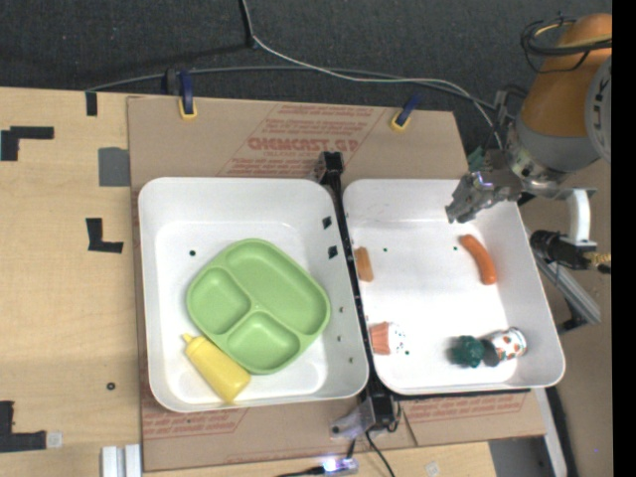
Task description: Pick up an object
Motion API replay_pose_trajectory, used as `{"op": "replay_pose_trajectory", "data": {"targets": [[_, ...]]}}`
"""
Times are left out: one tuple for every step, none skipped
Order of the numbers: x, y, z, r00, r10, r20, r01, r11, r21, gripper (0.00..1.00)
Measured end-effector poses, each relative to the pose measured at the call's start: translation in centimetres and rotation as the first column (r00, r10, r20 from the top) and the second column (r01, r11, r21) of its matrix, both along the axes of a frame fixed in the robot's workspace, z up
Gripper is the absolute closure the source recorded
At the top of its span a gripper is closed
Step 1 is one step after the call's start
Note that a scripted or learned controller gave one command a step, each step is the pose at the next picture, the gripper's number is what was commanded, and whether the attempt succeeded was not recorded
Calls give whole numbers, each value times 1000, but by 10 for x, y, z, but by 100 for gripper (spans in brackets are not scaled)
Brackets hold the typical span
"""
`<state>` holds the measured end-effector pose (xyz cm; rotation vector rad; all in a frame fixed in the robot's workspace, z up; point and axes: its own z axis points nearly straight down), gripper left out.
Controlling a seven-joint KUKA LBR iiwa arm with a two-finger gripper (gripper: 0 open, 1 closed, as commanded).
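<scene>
Orange against the white floor of the right bin [542, 361], a small sausage-shaped piece [478, 258] lies at a slant near that bin's far right side, just below and slightly right of the gripper [465, 207]. The gripper hangs over the bin's upper right corner, tipped down and to the left, and nothing shows between its tips — whether they are spread or pressed together cannot be made out from this angle. The sausage and the tool are near each other but apart.

Elsewhere in the right bin, a shorter orange piece [364, 263] rests close to the left wall, an orange-and-white item [383, 338] lies lower along that wall, and a dark green object [465, 351] sits just beside a round white-and-red one [508, 344] toward the near right corner.

The left bin [159, 266] carries a green divided plate [258, 304] in its middle, with a yellow squeeze bottle [215, 368] lying at the plate's lower left edge.
</scene>
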<state>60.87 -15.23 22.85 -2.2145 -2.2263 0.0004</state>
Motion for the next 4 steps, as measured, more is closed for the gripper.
{"op": "replay_pose_trajectory", "data": {"targets": [[3, 51, -11, 1000, 0, -1, 0, 1000, 0, 100], [13, 103, -21, 1000, 1, -1, -1, 1000, 0, 100], [17, 156, -8, 1000, 2, 1, -2, 1000, 1, 100], [27, 208, -18, 1000, 1, 0, -1, 1000, 0, 100]]}}
